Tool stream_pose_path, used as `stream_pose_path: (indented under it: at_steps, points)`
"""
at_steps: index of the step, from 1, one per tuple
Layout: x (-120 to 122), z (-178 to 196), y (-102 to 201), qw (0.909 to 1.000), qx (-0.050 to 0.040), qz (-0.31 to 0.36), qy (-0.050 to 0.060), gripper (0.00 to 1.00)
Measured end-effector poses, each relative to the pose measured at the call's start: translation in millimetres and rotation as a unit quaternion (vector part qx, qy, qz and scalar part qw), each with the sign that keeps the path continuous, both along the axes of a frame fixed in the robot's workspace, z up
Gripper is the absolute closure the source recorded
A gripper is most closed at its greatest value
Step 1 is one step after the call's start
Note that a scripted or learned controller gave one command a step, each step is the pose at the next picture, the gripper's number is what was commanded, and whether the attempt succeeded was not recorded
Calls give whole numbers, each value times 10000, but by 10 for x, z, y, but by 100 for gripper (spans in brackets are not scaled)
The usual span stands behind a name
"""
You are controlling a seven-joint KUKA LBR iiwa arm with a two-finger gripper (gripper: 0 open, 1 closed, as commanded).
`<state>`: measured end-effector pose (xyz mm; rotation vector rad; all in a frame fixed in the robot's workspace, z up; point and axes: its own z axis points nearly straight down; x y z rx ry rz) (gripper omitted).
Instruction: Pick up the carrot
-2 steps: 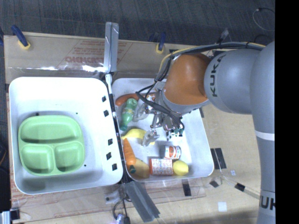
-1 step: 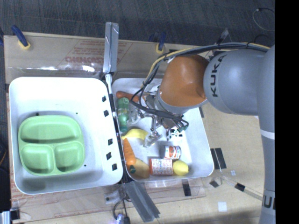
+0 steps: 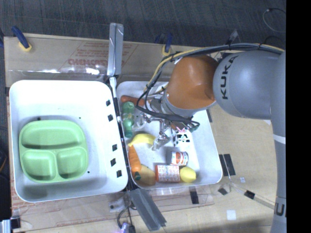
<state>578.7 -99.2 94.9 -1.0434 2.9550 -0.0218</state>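
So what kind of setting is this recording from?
Most likely a robotics lab bench for pick-and-place trials: a robot arm reaches over two white bins, one with toy food such as a carrot and a banana, the other with a green divided tray.

The carrot (image 3: 134, 162) lies tight by the right bin's left wall (image 3: 121, 144); a banana (image 3: 141, 140) sits just above it; a box (image 3: 168, 173) crowds its low end; the tool (image 3: 163, 139) hangs near, over bare floor (image 3: 201, 144) on its right.
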Motion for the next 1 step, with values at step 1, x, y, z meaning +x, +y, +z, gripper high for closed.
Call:
stream_pose_path:
  at_steps: [1]
  points:
    - [-756,81,-11,9992,33,340,-224,0]
